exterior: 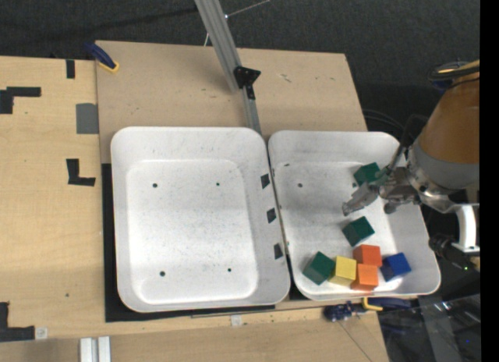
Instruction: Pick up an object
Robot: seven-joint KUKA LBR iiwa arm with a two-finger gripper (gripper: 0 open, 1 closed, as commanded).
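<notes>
Candidate object: you have a dark green block (358,230) lying alone on the floor of the right-hand white plastic bin (312,185), just below the two-finger gripper (360,199).
Second candidate: a teal-green block (367,173) sits just above the gripper, near the bin's upper right.
Gripper: it reaches in from the right, low over the bin; its grey fingers (355,204) stand slightly apart with nothing between them.
Cluster: a green cube (319,267), yellow cube (345,269), two orange cubes (366,266) and a blue cube (396,265) are packed along the bin's near edge.
Left-hand white bin (191,220): note bare floor with small dark dots.
Risk: you may see the fingers close between the two green blocks and grip neither.
Risk: a finger landing on a block's edge would likely push it aside rather than capture it.
</notes>
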